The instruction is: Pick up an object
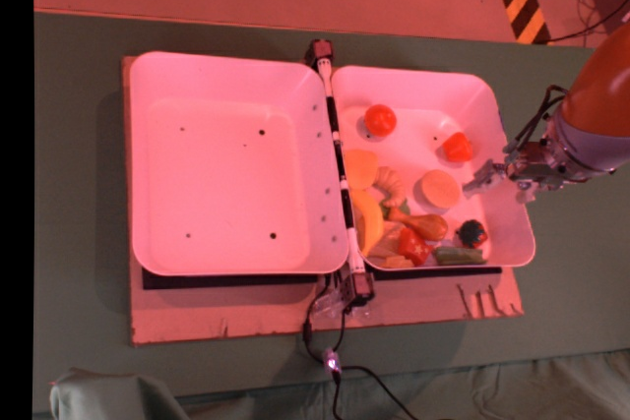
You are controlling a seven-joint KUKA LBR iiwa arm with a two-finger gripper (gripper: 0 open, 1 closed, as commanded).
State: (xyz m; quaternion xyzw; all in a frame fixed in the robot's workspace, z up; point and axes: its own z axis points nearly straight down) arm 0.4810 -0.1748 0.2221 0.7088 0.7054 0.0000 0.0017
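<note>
Grey-green cloth covers the worktop [79, 211], where two shallow white bins sit side by side on a brown cardboard sheet [197, 322]. A thin black-and-white striped bar [335, 138] runs between them.

The grey arm with the orange band [605, 103] reaches in, and its metal fingers [484, 178] hang over the outer edge of the right-hand white bin [492, 91]. Whether they are apart or together cannot be told at this size. Nothing can be seen between them.

All the small toy foods lie in this bin:
- Closest to the fingers, just beside their tips, is a pale orange flat disc [440, 188].
- A small red-orange lumpy piece [456, 148] lies near them, toward the back wall.
- A round red ball [380, 120] sits farther off, beyond both.
- A dark piece with a red patch [472, 232] and a long green piece [458, 256] lie near the fingers on the front side, by the bin's front wall.
- Farther from the fingers, an orange-brown drumstick shape [423, 226], a red piece [413, 247] and yellow-orange chunks [362, 197] crowd together against the striped bar.

The left-hand white bin [138, 162] lies well apart from the fingers, past the bar.
</note>
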